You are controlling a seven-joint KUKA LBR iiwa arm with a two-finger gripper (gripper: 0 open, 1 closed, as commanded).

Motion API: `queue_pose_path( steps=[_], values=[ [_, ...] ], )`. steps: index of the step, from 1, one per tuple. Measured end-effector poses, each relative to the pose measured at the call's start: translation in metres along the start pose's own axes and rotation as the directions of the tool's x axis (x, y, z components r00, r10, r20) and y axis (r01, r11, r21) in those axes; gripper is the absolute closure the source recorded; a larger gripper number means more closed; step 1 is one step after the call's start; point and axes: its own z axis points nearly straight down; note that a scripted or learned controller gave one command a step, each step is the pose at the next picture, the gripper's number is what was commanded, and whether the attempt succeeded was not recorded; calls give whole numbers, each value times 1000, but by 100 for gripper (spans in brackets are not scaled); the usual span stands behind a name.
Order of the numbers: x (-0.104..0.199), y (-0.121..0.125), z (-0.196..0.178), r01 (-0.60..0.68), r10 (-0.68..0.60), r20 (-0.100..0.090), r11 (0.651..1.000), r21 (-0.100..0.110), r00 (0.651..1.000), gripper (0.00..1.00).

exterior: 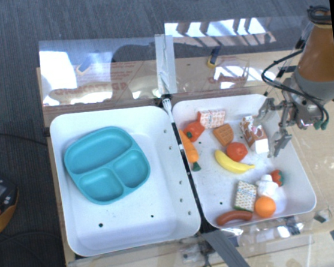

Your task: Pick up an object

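Observation:
The right bin [301, 195] holds several toy foods: a banana [232, 162], a tomato [237, 151], a carrot [188, 150], a red pepper [194, 131], a pink-and-white box [213, 118], a brown-and-white packet [251, 129], a small white block [261, 146], a patterned cracker box [245, 196], an orange [265, 206], a sausage [233, 217] and a strawberry [276, 177]. My gripper [272, 126] hangs over that bin's right side, just right of the packet and the white block. Its fingers stand spread, open, with nothing between them.
The left bin [88, 230] holds a teal divided plate [106, 164]. A raised divider [182, 158] separates the two bins. Clear plastic panels [111, 70] stand along the back. The arm's cables [280, 73] loop by the right bin's far right corner.

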Motion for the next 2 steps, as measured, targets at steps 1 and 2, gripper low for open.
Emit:
queue_pose_path(
  steps=[1, 2],
  values=[
    [-8, -9, 96, 74, -74, 2, 997, 1, 997, 0],
    [-11, -6, 86, 77, -78, 5, 997, 4, 997, 100]
  ],
)
